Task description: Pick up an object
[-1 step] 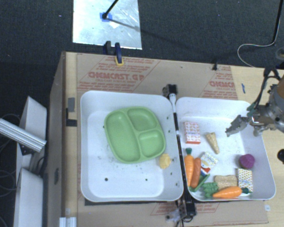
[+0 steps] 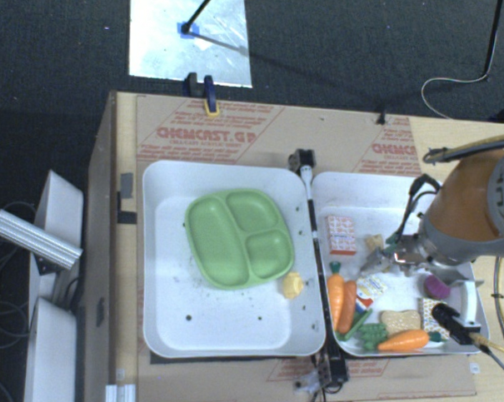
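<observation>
Dark carpet surrounds a brown bench (image 2: 263, 130) carrying two white bins, and we're looking down on both. Left bin (image 2: 159, 317) holds a big green divided plate (image 2: 238, 237), with a small yellow piece (image 2: 292, 284) just beside the plate's lower right corner. Right bin (image 2: 365, 186) is the busy one, and over it comes the arm (image 2: 469, 201), orange band showing, reaching in from the right and bent down so its claw (image 2: 384, 258) sits low over the middle of the bin. I cannot tell whether the claw is apart or together. Around it: a red-and-white packet (image 2: 341, 234) to its left, a small tan bit (image 2: 373, 241) close by, a wrapper (image 2: 370, 287) just below. Lower down, two carrots (image 2: 342, 301) stand side by side, another carrot (image 2: 404, 340) lies along the bottom edge, with a slice of bread (image 2: 399, 321) and something green (image 2: 371, 334) beside it. A purple piece (image 2: 437, 286) sits right of the claw.
</observation>
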Available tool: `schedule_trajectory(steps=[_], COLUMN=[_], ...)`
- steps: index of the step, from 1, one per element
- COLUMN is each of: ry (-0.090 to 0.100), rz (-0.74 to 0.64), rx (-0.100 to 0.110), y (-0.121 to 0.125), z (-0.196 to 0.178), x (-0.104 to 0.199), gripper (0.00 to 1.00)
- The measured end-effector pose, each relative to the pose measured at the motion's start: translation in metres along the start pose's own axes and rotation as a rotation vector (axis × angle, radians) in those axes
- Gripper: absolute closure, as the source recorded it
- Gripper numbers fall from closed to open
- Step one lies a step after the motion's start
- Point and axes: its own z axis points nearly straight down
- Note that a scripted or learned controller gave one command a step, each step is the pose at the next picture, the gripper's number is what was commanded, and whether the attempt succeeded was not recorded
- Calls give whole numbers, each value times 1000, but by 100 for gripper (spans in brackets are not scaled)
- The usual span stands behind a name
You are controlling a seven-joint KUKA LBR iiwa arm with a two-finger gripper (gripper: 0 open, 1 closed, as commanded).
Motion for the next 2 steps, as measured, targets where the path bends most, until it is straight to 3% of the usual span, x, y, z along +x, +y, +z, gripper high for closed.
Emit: schedule_trajectory(steps=[1, 2], ry=[0, 0], rz=[-3, -3], rx=[-1, -2], y=[76, 76], z=[18, 7], x=[16, 15], gripper=[0, 100])
